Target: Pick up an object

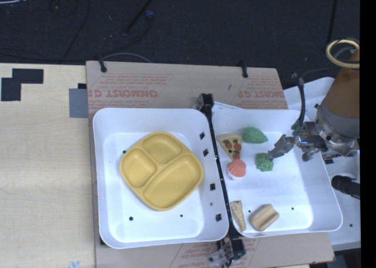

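Two white bins side by side on the table (41,161), split by a black divider. In the left bin (111,137), a yellow sectioned plate (162,170), flat and alone, well apart from the work. In the right bin (311,202), small play food scattered loose, ready for picking: pizza slice (230,143) and green leaf (254,135) toward 12 o'clock, pink shell-like piece (237,168) near the divider, bread roll (264,217) and a tan wedge (237,214) toward 6 o'clock. Fingers (274,154) reaching in from 3 o'clock, just touching the top of the green broccoli (264,163) mid-bin; spread hard to judge, so cannot tell whether closed on it. Probably mid-attempt at the broccoli, not yet lifted.
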Robot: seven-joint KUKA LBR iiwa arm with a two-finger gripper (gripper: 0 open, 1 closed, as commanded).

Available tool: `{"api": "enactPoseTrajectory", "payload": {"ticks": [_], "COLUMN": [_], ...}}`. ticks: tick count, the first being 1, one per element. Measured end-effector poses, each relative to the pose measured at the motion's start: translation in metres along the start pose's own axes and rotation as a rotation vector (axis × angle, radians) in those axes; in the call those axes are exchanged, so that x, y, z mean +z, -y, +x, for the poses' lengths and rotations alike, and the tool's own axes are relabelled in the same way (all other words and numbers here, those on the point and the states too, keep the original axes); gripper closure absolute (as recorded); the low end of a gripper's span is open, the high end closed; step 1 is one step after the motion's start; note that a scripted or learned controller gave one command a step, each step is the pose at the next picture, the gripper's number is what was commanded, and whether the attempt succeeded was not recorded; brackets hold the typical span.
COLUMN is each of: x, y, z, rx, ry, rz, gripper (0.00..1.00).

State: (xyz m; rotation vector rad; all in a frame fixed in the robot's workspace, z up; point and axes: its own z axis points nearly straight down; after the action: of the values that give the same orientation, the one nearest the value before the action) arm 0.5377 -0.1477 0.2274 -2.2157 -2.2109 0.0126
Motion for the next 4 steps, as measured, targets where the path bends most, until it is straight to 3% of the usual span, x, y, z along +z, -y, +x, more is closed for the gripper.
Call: {"api": "enactPoseTrajectory", "payload": {"ticks": [1,2,3,4], "x": [-0.006,0.045,0.101,0.141], "y": [-0.002,-0.009,0.000,0.000], "z": [0.000,0.008,0.014,0.015], "rx": [-0.002,-0.002,-0.002,-0.001], "ry": [0.002,0.000,-0.001,0.001], "rz": [-0.012,-0.006,-0.004,-0.010], "gripper": [0.00,0.00,0.00,0.00]}}
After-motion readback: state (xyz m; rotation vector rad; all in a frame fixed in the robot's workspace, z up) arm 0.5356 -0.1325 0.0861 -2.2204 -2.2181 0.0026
